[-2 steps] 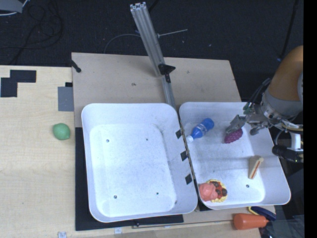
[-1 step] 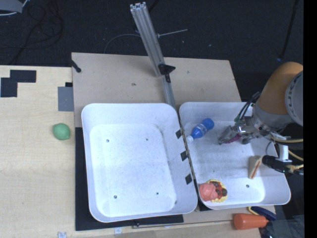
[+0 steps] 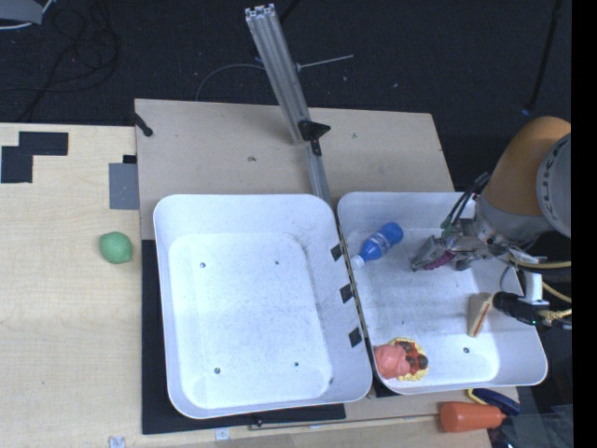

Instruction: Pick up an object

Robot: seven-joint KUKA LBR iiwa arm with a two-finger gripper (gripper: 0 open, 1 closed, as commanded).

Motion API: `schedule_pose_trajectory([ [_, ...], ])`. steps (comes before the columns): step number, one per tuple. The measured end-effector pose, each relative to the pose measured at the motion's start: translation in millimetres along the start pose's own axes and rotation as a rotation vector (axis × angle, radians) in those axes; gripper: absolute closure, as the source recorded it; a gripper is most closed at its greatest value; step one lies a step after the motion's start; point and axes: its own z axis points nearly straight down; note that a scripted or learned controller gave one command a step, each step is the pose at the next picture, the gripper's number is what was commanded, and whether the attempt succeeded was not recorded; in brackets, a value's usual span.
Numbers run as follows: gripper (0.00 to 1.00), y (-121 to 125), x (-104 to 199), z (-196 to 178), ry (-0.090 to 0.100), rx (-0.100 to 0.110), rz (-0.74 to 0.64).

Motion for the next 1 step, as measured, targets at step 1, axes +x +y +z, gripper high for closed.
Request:
schedule_pose_trajectory([
  [1, 1.00, 0.1, -0.4, -10.4, 0.000, -0.001, 0.001],
])
